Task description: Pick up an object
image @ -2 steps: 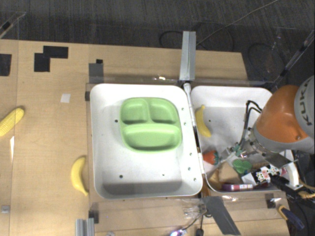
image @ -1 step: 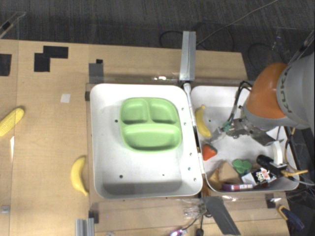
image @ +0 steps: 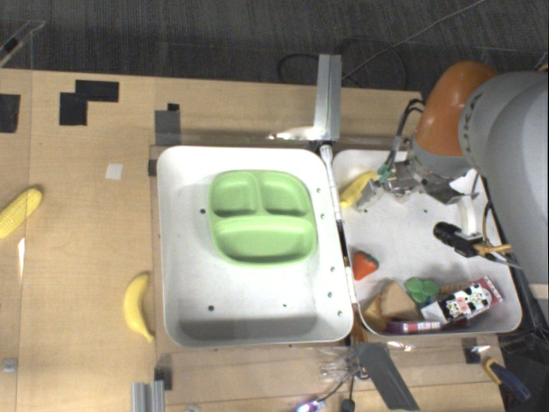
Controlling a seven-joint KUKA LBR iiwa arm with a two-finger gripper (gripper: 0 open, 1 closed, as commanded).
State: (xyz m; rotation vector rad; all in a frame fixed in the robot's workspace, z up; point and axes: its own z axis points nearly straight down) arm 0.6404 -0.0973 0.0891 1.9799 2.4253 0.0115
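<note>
Over the right bin [image: 506, 320], the gripper [image: 390, 181] hangs low beside a yellow item [image: 355, 188] at the far left corner; its grip cannot be told. Near the front lies a patterned box [image: 467, 301], its print unreadable. A green tray [image: 261, 215] fills the left bin [image: 180, 316].

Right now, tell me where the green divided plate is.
The green divided plate lies in the left bin, toward its upper middle, across the divider from the strawberry in the right bin.

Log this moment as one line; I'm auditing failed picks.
arm: over right bin | claw: beside yellow object at bin's far left corner | grip: unclear | left bin: green divided plate
</note>
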